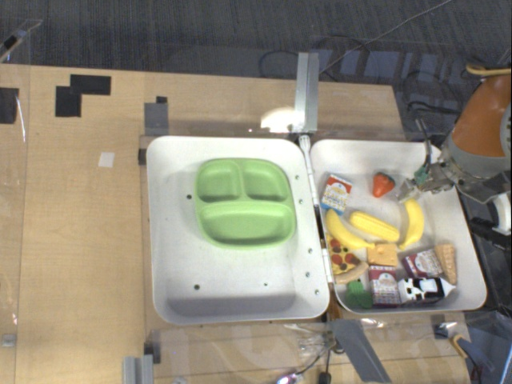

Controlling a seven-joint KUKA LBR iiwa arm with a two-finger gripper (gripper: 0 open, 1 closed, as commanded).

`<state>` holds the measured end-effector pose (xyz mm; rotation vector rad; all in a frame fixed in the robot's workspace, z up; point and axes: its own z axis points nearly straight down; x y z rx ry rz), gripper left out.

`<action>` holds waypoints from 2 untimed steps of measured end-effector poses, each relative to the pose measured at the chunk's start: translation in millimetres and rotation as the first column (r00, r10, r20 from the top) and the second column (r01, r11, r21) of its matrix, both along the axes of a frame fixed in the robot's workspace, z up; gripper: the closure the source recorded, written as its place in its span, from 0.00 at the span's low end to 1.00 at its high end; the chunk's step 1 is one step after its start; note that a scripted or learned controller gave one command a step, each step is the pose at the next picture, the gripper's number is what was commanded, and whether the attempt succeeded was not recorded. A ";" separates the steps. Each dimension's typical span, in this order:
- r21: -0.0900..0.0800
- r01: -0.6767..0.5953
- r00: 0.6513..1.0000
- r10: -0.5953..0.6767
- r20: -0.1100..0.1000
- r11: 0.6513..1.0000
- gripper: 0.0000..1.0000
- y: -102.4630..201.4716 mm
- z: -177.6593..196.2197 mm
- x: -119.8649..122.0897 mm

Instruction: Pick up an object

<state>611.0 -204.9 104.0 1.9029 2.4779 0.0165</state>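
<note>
Gripper [422, 178]: low over the upper right part of the right bin, just above the top end of a yellow banana; whether the fingers are open or closed cannot be told, and nothing is seen between them.
Arm [485, 126]: grey with an orange band, coming in from the right edge over the right bin's far corner.
Curved banana [414, 222]: lies just below the gripper, its upper tip at the gripper's tip; contact cannot be told.
Second banana [370, 226]: lies across the bin's middle, just left of the curved one, with another yellow piece beside it.
Red strawberry [384, 185]: left of the gripper, near it but apart.
Small red-and-white carton [337, 193]: at the bin's upper left, near the divider.
Pizza slice [346, 263]: against the left wall, lower down.
Ice-cream cone [446, 262]: near the right wall, below the bananas.
Cartons along the front [404, 282]: several small boxes crowded together, one black and white.
Right bin [472, 250]: white, shallow, holding all the small items.
Left bin [172, 238]: white, beside the right one.
Green divided plate [244, 202]: sits in the left bin, well apart from the gripper.
</note>
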 end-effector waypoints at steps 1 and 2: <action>0.001 -0.003 1.000 0.003 -0.011 1.000 1.00 43.2 60.7 55.6; 0.000 -0.003 1.000 0.003 -0.011 1.000 0.00 42.8 60.5 55.4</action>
